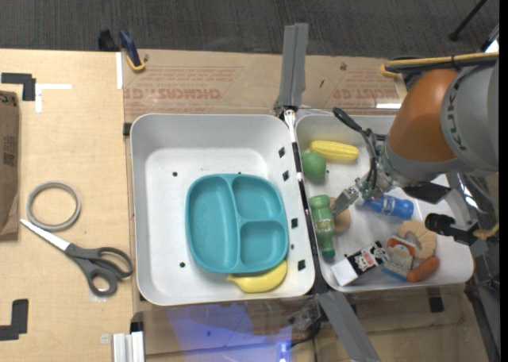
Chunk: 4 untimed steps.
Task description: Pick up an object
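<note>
Hand low in the crowded right bin, nothing visibly held.

The hand (355,194) hangs beside the green bottle (322,225) and blue bottle (389,206); its spread I cannot tell. Tight neighbours in the right bin (456,269) risk a glancing, slipping or double grasp.

Showing in the left white bin (151,194): a teal divided plate (236,222) and a yellow banana (260,279). Showing in the right white bin (456,269): a yellow corn cob (334,150), a green round fruit (314,164), a green bottle (322,225), a blue bottle (389,206) and a black-and-white patterned box (355,263). Lying on the pale wooden bench (63,138): grey-handled scissors (83,256) and a grey tape ring (53,205); the arm (444,126) is showing grey with an orange band.
</note>
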Each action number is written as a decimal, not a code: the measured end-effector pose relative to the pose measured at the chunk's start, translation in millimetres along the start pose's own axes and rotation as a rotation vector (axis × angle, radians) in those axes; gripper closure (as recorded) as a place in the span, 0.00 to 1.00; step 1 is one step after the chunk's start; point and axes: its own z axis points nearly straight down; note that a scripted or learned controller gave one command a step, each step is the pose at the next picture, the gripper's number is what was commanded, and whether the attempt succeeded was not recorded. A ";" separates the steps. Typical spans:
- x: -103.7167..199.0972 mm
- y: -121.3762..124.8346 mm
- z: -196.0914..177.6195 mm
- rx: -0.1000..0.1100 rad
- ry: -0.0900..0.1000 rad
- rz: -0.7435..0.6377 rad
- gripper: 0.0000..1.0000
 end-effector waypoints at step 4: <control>36.6 -66.7 -8.6 -0.003 0.003 0.362 1.00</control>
